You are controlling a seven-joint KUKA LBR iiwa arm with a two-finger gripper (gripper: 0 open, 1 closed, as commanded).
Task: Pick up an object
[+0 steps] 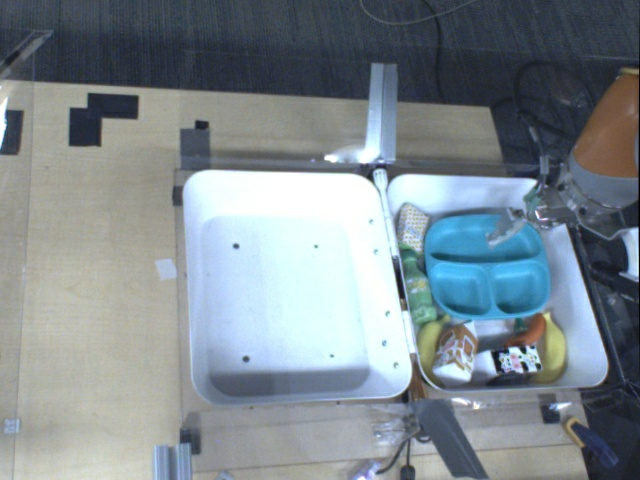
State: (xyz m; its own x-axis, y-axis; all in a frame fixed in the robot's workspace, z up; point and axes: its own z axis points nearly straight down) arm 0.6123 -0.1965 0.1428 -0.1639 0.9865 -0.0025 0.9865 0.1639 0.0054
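Cow-print carton (pixel 517 362) beneath tilted pincer (pixel 510 230)

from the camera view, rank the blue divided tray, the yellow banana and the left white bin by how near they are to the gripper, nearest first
1. Blue divided tray: in the right bin, directly beneath the gripper, which is over its upper compartment.
2. Yellow banana: at the right bin's near right corner, below the tray.
3. Left white bin: across the divider, far to the gripper's left in the view.

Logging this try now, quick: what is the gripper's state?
Gripper: above the far edge of the blue tray in the right bin; open or shut cannot be told, nothing seen held.
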